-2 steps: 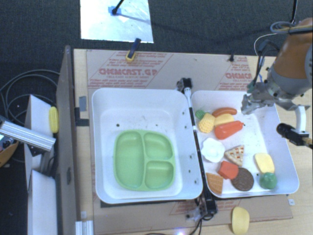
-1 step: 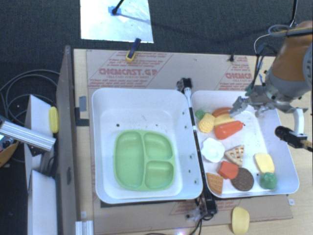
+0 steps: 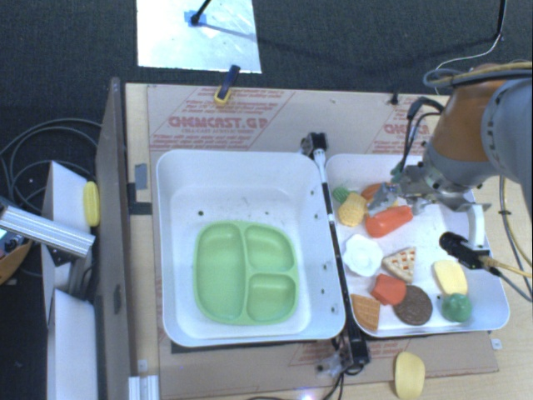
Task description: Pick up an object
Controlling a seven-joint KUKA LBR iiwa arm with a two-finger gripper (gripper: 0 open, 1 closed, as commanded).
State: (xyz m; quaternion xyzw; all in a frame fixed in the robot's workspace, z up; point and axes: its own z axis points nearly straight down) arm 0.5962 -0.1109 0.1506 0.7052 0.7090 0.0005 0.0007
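Note:
The right white bin [image 3: 498, 311] holds several toy foods. An orange carrot [image 3: 388, 221] lies near its back, beside a yellow corn cob [image 3: 351, 210] and a small green piece [image 3: 340, 194]. My gripper [image 3: 390, 195] hangs low over the back of this bin, just above the carrot's upper end and right of the corn. Nearer the front lie a white piece [image 3: 362, 255], a pizza slice [image 3: 400, 263], a red block [image 3: 388, 289], a tan cracker [image 3: 366, 311], a brown cookie [image 3: 413, 305], a yellow piece [image 3: 450, 277] and a green ball [image 3: 455, 307].
The left white bin [image 3: 179, 182] holds a green divided tray [image 3: 246, 271]. A yellow object [image 3: 408, 373] lies outside the bins on the bench's front edge. A black connector on a cable [image 3: 460, 249] reaches over the right bin's right side. The arm [image 3: 483, 132] comes in from the right.

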